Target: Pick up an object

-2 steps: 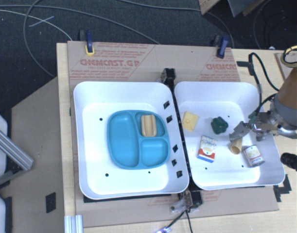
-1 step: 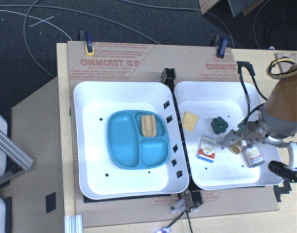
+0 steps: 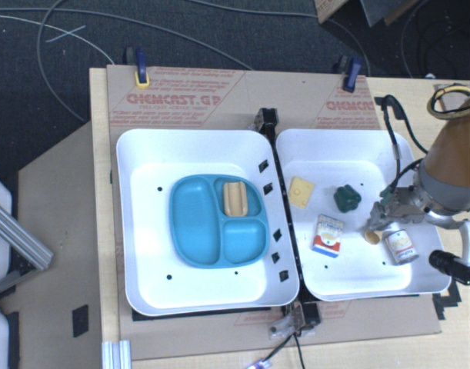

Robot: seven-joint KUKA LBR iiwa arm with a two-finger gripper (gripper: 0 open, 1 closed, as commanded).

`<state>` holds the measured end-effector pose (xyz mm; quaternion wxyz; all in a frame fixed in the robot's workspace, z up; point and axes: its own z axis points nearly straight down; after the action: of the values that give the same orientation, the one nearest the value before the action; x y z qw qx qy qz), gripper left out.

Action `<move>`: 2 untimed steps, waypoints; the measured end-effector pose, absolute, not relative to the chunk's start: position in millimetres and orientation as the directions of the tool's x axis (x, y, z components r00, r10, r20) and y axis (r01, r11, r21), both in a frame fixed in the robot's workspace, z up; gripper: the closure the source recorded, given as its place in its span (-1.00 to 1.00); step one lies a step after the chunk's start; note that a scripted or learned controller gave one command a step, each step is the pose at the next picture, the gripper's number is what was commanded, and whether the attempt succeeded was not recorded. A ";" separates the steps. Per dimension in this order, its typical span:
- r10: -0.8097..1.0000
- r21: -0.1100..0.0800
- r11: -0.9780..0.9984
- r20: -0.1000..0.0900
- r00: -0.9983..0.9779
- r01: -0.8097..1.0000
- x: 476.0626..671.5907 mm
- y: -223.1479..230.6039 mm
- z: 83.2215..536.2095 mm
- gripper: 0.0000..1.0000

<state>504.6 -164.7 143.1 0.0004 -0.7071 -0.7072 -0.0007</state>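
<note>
The right bin [image 3: 350,283] holds a pale yellow flat piece [image 3: 301,192], a dark green lump [image 3: 347,198], a small red, white and blue box [image 3: 328,235] and a small white can [image 3: 401,246] lying on its side. My gripper [image 3: 382,220] hangs low over the right side of this bin, between the green lump and the can. A small tan thing [image 3: 371,237] shows just below its tip, and I cannot say whether they touch. The arm's wrist [image 3: 450,167] covers the bin's right edge.
In the left bin [image 3: 142,267] lies a blue divided plate [image 3: 196,221] with a tan block [image 3: 235,198] in its upper right compartment. Black clips run along the divider [image 3: 277,206] between the bins. Cables trail over the dark floor at the back.
</note>
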 end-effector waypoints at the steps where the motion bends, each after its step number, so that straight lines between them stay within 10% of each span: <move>1: 1.000 0.004 0.000 -0.001 0.000 1.000 495.3 -164.9 197.0 1.00; 2: 1.000 0.005 0.001 -0.002 -0.001 1.000 496.6 -165.1 231.7 1.00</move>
<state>496.6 -165.1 231.7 -0.0024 -0.7067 -0.7075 -0.0013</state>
